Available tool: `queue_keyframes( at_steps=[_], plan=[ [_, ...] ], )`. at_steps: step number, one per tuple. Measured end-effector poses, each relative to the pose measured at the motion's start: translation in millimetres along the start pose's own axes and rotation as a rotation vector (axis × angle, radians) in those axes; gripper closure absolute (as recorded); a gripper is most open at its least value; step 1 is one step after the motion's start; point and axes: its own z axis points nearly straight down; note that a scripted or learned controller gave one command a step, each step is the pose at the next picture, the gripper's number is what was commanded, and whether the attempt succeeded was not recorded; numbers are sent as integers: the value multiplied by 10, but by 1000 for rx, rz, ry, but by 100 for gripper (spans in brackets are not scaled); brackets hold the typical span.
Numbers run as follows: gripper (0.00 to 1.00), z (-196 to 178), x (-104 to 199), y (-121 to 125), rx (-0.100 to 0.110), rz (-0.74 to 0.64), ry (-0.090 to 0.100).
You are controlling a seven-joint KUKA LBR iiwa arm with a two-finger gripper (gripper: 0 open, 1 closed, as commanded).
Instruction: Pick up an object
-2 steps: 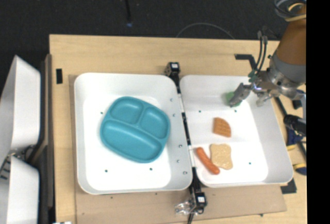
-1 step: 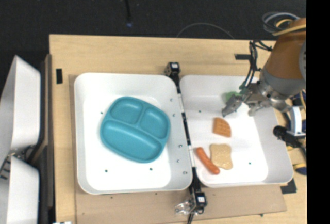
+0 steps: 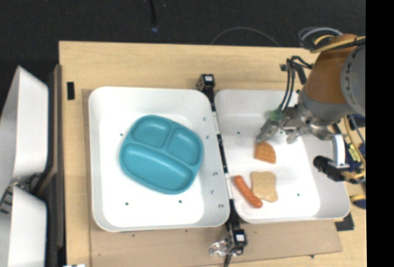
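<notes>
Approach step: the gripper (image 3: 275, 134) hovers open just above the orange wedge (image 3: 265, 152) in the right bin (image 3: 308, 204); next it must descend and close.

arm (image 3: 335, 78) runs off the right side, only the wrist end and orange band in frame. gripper (image 3: 278, 130) too small and blurred to read the finger gap. orange food piece (image 3: 265, 152) sits right under it, contact unclear; can't tell what food it is. right bin (image 3: 308, 198): upper right corner hidden behind the arm. white box (image 3: 24, 155) at left cut off by the edge. clamp (image 3: 226, 247) at bottom blurred, partly cropped.
</notes>
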Motion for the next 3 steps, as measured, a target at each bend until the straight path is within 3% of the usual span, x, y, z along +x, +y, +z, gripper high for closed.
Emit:
queue_keyframes(
  at_steps=[1, 3],
  plan=[
    [100, -141, -6, 13, -6, 3, 1],
    [100, -1279, -121, 27, -9, -5, 1]
  ],
)
